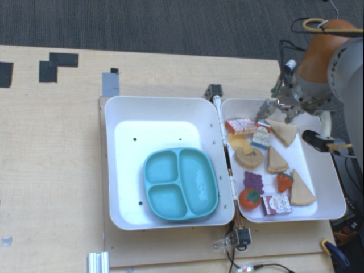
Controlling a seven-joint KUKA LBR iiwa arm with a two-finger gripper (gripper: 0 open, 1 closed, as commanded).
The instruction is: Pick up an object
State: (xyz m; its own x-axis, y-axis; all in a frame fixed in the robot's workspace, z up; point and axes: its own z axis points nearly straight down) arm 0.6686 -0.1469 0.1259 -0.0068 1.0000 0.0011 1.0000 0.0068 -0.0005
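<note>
Toy food is spread across the right bin, with the gripper poised over its far end.

Nearest the camera in the right bin [335, 206], a small red-and-white carton [277, 205] is seen lying beside a toy tomato [249, 198], with a wedge of bread [301, 191], a strawberry [284, 181] and a purple grape bunch [253, 181] just behind. Farther in, a second bread wedge [277, 161], a round cookie [249, 157], a yellow cheese piece [239, 143], a blue-and-white carton [261, 136] and a red snack box [241, 125] are grouped together. In the left bin [122, 152], a teal divided plate [181, 183] is set toward the near side. At the far end of the right bin, the gripper [278, 111] is held just above a third bread wedge [284, 132]; its fingers are spread apart, with nothing seen between them.
</note>
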